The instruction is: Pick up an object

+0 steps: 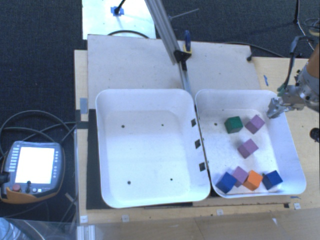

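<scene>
Right bin (287,149), purple cube (255,124) beside jaws (274,109)

A teach pendant (31,171) with a bright screen lies left of the surface (135,64) on dark carpet (40,49), its cables looped around it. A slanted metal pole (162,24) (blue clamp (187,40) beside it) crosses the surface's far edge.

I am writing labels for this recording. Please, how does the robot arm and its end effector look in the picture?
At the right edge, the arm shows an orange part above a grey metallic wrist. A dark cable curves down beside it. The end effector is small, grey and metallic, narrowing toward its tip over the right bin. No markings can be made out.
</scene>
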Robot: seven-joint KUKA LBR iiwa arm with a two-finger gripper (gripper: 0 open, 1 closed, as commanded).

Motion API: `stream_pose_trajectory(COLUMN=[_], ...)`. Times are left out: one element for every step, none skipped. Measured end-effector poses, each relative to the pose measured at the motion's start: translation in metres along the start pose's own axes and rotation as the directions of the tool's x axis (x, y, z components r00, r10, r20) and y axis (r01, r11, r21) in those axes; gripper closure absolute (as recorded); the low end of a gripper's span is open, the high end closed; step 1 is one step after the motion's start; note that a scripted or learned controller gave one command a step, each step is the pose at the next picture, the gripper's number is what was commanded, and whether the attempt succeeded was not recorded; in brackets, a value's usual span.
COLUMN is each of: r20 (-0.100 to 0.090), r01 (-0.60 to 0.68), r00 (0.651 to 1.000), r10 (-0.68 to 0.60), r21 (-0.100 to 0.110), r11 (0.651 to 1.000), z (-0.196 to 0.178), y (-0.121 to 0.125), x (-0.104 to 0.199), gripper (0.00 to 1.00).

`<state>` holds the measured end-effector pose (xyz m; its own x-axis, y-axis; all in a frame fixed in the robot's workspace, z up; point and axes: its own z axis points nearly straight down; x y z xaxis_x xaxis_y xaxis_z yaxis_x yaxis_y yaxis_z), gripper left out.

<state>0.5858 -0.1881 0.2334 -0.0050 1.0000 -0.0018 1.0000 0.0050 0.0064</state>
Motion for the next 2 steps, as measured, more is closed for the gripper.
stream_pose_trajectory(r20=[0.000,-0.003], r01=[0.000,0.004], r00=[1.000,1.000], r10=[0.000,-0.004], r21=[0.003,0.006], r11=[1.000,1.000], z=[0.000,0.009], y=[0.001,0.002], x=[0.000,0.048], gripper=[1.00,1.00])
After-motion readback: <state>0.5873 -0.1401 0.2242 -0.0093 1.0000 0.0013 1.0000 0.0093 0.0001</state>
